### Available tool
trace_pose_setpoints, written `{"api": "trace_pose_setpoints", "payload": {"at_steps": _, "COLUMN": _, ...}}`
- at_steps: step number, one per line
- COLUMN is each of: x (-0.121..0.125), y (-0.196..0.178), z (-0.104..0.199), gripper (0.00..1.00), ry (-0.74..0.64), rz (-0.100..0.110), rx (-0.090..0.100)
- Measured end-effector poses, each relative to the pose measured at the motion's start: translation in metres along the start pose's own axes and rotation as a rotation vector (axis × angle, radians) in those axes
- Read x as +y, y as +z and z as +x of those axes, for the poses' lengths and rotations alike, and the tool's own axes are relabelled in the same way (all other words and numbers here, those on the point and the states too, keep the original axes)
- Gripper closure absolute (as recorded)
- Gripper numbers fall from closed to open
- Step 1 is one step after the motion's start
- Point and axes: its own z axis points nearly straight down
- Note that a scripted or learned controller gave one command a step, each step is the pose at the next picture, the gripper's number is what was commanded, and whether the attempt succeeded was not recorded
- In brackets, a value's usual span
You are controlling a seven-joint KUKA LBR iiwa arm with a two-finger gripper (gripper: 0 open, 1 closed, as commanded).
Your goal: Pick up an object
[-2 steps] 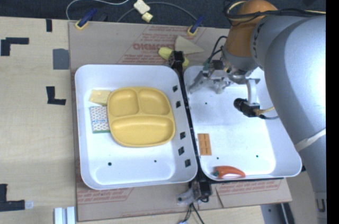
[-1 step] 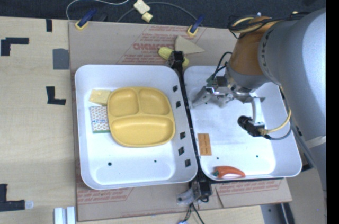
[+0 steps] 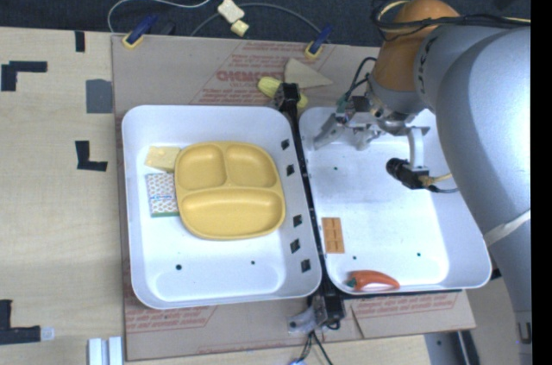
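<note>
arm: cut off at right edge | patterned card: partly under yellow tray

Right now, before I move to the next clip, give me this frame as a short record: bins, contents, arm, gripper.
left bin: yellow divided plate; pale yellow card and patterned card at the plate's left edge
right bin: small orange card near the left wall; orange carrot-like item at the near edge
arm: reaches in from the right, over the right bin's far end
gripper: near the right bin's far left corner; nothing seen between its fingers
</note>
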Motion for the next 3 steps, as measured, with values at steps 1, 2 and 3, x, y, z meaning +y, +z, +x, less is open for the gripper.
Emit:
{"api": "trace_pose_setpoints", "payload": {"at_steps": 1, "x": -0.002, "y": -0.01, "z": 0.0, "gripper": 1.0, "ry": 0.0, "rz": 0.003, "rx": -0.001}}
{"api": "trace_pose_setpoints", "payload": {"at_steps": 2, "x": -0.074, "y": -0.103, "z": 0.068, "gripper": 1.0, "ry": -0.002, "rz": 0.004, "rx": 0.004}}
{"api": "trace_pose_setpoints", "payload": {"at_steps": 3, "x": -0.071, "y": -0.098, "z": 0.065, "gripper": 0.0, "ry": 0.002, "rz": 0.005, "rx": 0.001}}
